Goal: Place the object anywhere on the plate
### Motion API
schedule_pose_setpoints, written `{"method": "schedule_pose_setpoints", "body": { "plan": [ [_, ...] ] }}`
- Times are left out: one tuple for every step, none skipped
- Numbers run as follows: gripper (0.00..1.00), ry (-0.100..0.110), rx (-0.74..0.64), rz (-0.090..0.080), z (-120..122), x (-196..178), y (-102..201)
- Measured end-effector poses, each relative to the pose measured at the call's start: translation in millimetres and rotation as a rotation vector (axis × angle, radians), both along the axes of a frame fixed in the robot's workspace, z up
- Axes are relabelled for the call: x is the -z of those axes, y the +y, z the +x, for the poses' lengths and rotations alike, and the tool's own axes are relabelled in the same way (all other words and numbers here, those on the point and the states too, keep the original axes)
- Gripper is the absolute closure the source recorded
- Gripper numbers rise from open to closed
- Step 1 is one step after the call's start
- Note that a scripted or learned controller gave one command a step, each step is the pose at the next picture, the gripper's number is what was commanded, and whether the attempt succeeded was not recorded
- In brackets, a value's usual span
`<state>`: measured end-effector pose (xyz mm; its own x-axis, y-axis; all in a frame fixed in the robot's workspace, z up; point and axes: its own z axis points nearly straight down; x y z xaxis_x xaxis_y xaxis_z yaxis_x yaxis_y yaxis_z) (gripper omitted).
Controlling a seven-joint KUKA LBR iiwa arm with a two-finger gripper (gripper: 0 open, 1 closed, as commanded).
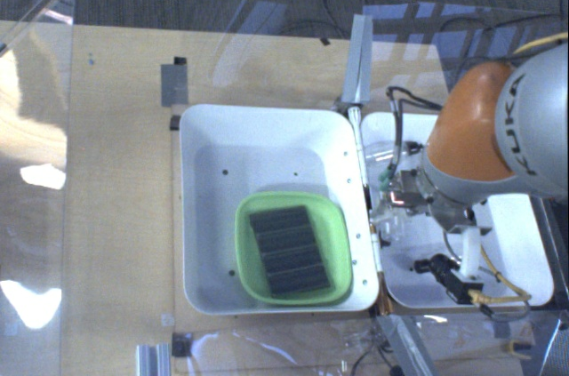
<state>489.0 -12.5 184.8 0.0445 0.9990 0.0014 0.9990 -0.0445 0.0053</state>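
A green plate [333,228] with rounded corners lies in the left bin [213,179], towards its front right. A dark grey ribbed block [286,252] rests flat on the plate, near its middle. My gripper [392,207] hangs over the left edge of the right bin [524,250], just right of the wall between the bins and apart from the plate. The orange band and grey wrist cover most of the gripper from above.
A black fitting [447,270] with a yellow cable lies over the right bin's front part. A grey metal post [358,59] stands behind the divider between the bins. Bare wooden bench [98,214] stretches to the left.
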Motion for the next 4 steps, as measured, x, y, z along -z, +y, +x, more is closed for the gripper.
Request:
{"method": "schedule_pose_setpoints", "body": {
  "plan": [
    [0.00,0.000,0.001,0.000,0.0,0.0,-0.3],
    [1.00,-0.006,-0.003,0.001,2.6,-10.9,0.5],
    [1.00,-0.011,-0.007,0.002,4.8,-21.4,1.3],
    [1.00,0.002,-0.248,-0.001,0.1,0.3,39.1]
  ]
}}
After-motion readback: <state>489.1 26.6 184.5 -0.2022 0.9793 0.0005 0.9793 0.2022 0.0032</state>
